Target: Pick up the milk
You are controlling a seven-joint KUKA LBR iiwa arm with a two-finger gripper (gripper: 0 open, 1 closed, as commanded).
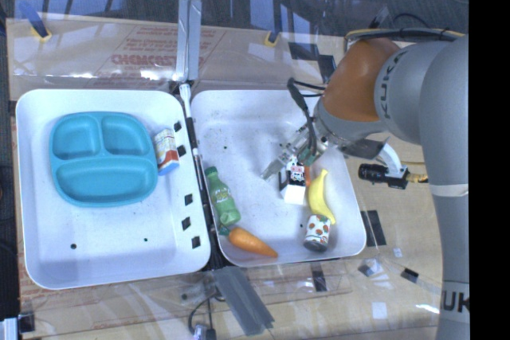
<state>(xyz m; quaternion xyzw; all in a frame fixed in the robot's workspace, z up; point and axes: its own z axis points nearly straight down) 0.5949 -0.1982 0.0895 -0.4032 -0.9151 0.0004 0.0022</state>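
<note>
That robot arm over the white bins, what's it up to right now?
The grey arm reaches in from the right over the right bin, with its gripper low above a small milk carton lying beside a banana. The view doesn't settle whether the carton is grasped yet. Also in that bin are a green bottle, a carrot and a small spotted container. The left bin holds a blue divided plate and a small can.
</note>
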